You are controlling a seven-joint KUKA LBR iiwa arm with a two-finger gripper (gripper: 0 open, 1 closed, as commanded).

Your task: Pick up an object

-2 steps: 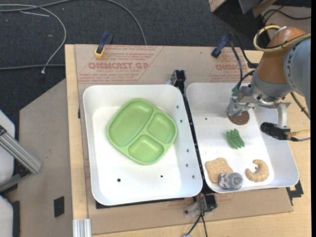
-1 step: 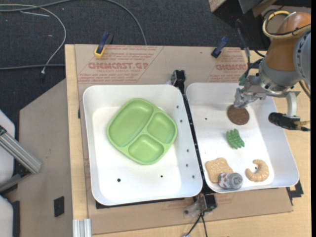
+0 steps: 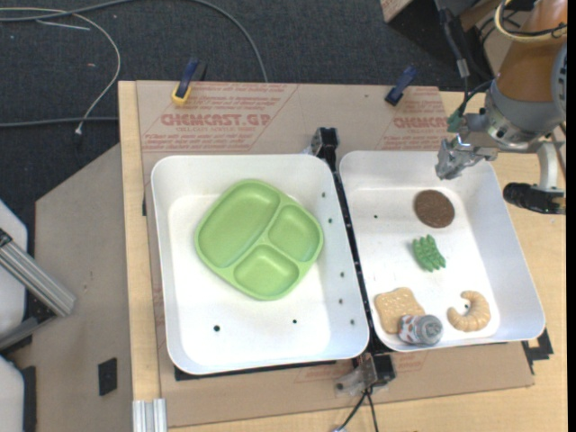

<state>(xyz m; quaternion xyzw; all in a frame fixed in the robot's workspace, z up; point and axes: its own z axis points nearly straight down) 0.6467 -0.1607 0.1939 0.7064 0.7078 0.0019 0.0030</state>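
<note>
I see the gripper (image 3: 453, 162) at the far right corner of the right bin (image 3: 517, 241), above the rim. Its fingers are metallic and small; I cannot tell whether the jaws are released or clenched, and nothing shows between them.

Just below the jaws lies one flat brown disc (image 3: 435, 208), matte and round. Further below is one green ridged piece (image 3: 429, 252), leaf-like. Well below the jaws, near the front rim, are one tan cracker (image 3: 395, 306), square and pitted, one small can (image 3: 420, 329), metallic and lying on its side, touching the cracker, and one curled tan shrimp (image 3: 472, 311).

Far left of the jaws, the left bin (image 3: 180, 331) holds one green plate (image 3: 259, 238), smooth plastic with three compartments.
</note>
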